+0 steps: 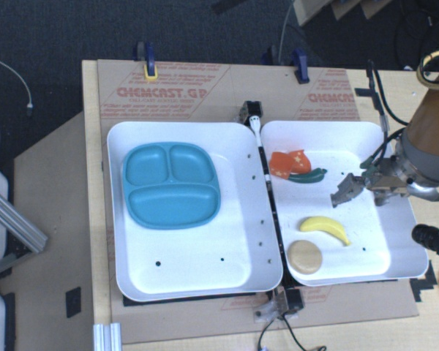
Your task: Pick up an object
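While the gripper (349, 191) hovers at the frame's right over the right bin (373, 141), whether its fingers are parted I cannot tell. Nothing looks grasped. Below-left lies the banana (325, 229); next, descend onto it.

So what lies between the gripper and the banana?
Nothing: in the camera view, only bare white floor of the right bin lies between the gripper and the banana.
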Controlling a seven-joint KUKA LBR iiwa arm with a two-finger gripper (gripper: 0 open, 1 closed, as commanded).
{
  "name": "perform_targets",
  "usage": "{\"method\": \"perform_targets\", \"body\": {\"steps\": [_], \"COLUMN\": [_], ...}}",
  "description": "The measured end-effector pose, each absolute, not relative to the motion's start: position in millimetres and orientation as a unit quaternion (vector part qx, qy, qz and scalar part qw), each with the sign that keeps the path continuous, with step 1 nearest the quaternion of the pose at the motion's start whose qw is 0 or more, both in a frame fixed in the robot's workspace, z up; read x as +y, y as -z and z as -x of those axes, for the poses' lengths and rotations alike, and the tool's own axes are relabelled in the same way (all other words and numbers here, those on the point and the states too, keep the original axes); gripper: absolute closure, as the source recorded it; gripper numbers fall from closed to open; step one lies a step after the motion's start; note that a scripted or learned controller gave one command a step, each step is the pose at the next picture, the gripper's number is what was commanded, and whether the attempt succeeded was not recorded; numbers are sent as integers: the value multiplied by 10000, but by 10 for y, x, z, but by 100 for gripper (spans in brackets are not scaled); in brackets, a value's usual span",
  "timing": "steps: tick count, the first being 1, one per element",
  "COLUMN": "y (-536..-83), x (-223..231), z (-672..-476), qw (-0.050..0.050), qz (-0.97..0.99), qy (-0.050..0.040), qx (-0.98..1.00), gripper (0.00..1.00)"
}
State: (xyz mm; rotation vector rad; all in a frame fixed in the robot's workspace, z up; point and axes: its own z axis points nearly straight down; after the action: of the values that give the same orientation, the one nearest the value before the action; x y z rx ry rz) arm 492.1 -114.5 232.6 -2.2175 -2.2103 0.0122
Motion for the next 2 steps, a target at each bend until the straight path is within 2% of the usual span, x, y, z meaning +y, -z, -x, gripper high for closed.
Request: {"method": "perform_targets", "body": {"steps": [1, 2], "y": [-2388, -1793], "x": [-1141, -1058], "z": [-4948, -4915], "qw": [1, 30], "qz": [7070, 7073], "qy": [1, -14], "qx": [-7072, -7069], "gripper": [0, 0]}}
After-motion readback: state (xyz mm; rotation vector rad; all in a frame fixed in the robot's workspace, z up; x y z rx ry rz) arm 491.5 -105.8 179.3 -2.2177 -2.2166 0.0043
